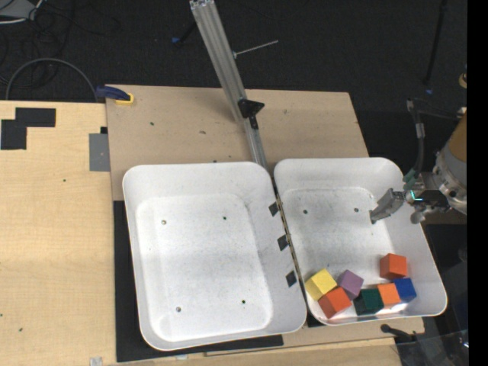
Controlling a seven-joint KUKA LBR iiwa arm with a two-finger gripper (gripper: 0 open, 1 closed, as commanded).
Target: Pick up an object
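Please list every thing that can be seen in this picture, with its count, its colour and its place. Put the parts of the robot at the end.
Bins: 2, white, side by side on the bench; left bin, right bin.
Blocks: 7, all in the near corner of the right bin: yellow block, purple block, red block, red-orange block, green block, orange block, blue block.
Metal rail: 1, silver, slanting up from between the bins.
Bench: 1, light wood, under the bins.
Clamp handle: 1, blue and yellow, far left corner of the bench.
Gripper: 1, grey, over the right side of the right bin, above the blocks and holding none of them.
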